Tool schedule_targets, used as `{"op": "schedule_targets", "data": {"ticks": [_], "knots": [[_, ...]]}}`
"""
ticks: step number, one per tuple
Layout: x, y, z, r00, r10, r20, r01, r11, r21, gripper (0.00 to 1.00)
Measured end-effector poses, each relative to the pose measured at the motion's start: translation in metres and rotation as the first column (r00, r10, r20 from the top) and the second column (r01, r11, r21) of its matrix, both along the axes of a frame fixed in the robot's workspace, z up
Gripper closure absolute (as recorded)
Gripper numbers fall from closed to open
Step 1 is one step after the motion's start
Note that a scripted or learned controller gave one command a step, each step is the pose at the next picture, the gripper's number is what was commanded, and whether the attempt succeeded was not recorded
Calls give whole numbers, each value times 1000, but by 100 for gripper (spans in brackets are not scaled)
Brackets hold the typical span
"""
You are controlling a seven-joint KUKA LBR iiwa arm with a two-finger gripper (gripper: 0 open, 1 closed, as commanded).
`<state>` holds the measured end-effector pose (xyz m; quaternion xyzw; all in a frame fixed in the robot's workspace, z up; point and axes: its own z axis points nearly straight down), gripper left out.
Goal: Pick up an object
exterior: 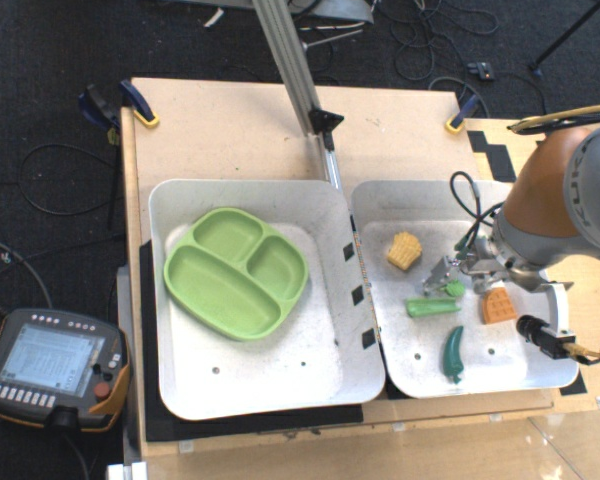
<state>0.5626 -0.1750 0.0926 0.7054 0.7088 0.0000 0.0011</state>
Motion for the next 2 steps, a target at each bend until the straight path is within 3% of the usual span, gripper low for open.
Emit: {"op": "schedule_targets", "data": {"ticks": [1,2], "knots": [[104,1,177,1000,0,11,0,1000,-2,0],[113,32,101,1000,0,-7,0,1000,4,0]]}}
